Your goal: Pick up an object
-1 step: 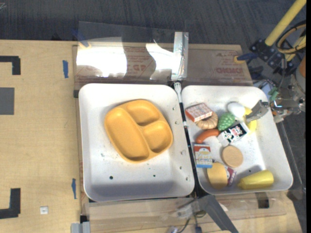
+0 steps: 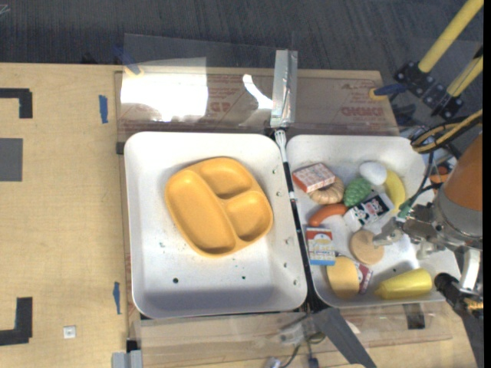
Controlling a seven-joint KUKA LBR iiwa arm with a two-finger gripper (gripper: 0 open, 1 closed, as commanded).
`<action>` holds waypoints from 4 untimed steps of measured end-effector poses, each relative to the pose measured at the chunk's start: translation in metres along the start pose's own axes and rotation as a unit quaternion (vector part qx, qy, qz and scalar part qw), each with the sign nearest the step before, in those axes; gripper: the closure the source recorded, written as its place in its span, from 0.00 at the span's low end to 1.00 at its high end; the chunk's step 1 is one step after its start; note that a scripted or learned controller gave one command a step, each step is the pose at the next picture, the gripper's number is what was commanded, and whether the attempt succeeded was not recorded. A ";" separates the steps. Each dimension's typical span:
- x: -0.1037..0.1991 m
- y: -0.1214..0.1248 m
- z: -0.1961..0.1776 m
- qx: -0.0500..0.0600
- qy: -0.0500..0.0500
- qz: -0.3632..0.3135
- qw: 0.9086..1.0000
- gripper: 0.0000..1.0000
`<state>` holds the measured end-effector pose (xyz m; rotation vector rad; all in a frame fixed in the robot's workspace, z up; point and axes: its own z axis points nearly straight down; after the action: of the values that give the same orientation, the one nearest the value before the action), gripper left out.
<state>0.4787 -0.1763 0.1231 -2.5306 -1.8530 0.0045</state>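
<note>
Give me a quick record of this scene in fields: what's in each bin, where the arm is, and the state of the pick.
left bin: one yellow divided plate
right bin: heap of toy food, including a small red box, a green piece, a banana and a yellow piece near the front
arm: over the right bin's right side
claw: low among the toy food
pick: nothing visibly held

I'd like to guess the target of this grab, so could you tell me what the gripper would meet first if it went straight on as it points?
Probably the round tan disc: the gripper points toward the left, right beside it in the right bin. Depth is unclear.
</note>
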 end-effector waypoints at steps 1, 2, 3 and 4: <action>0.059 0.065 0.019 -0.022 0.003 0.064 0.998 0.00; 0.081 0.040 0.035 -0.005 0.001 0.079 0.997 0.00; 0.100 0.097 0.036 -0.005 0.000 0.141 0.990 0.00; 0.109 0.097 0.036 -0.005 0.000 0.232 0.973 0.00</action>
<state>0.6040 -0.1012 0.0867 -2.8996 -1.2171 -0.0036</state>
